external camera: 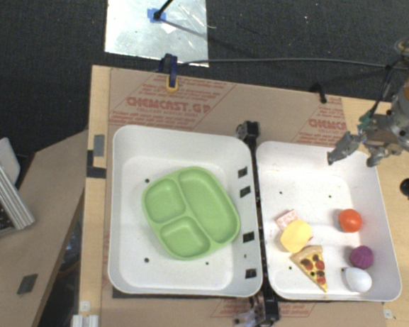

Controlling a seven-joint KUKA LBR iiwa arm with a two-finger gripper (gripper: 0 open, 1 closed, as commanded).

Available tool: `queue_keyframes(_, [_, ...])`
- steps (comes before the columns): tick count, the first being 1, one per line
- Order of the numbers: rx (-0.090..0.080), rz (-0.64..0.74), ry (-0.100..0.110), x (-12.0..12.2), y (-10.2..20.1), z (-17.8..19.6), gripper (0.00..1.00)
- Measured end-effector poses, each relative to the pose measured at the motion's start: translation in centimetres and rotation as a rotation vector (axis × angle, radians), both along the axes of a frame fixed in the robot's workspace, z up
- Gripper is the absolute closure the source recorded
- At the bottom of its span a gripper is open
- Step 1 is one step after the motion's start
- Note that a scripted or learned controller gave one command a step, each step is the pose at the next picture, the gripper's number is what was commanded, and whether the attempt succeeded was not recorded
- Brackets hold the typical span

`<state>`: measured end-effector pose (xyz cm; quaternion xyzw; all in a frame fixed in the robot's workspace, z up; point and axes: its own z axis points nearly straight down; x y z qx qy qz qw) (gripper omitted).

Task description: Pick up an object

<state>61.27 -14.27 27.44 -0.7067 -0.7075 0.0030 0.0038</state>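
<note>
- Camera view puts the gripper (355, 150) above the far right corner of the right bin (310, 181), its two fingers spread apart with nothing between them, likely staged high so a descent stays free of the bin walls.
- Candidate objects cluster at that bin's near end, well apart from the gripper: an orange ball (349, 220), a yellow piece (295, 236), a pizza slice (312, 263), a purple ball (361, 256) and a white egg (356, 279).
- Left bin (127, 188) holds a green divided plate (189, 212), presumably a drop spot.
- Both bins sit on a cardboard sheet (196, 101) over the wooden bench (61, 175); dark floor lies beyond.
</note>
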Motion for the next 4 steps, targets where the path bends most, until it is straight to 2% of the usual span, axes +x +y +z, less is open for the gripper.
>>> queue_keyframes(1, [-0.002, 0.002, -0.012, 0.2, 0.0, 0.7, 0.0])
queue_keyframes(2, [-0.002, 0.0, -0.009, -0.2, -0.1, -3.5, 0.0])
queue_keyframes(3, [-0.001, 0.0, -0.008, 0.8, -0.5, -8.6, 0.0])
queue_keyframes(4, [-0.001, 0.0, -0.009, 0.7, -0.3, -12.8, 0.0])
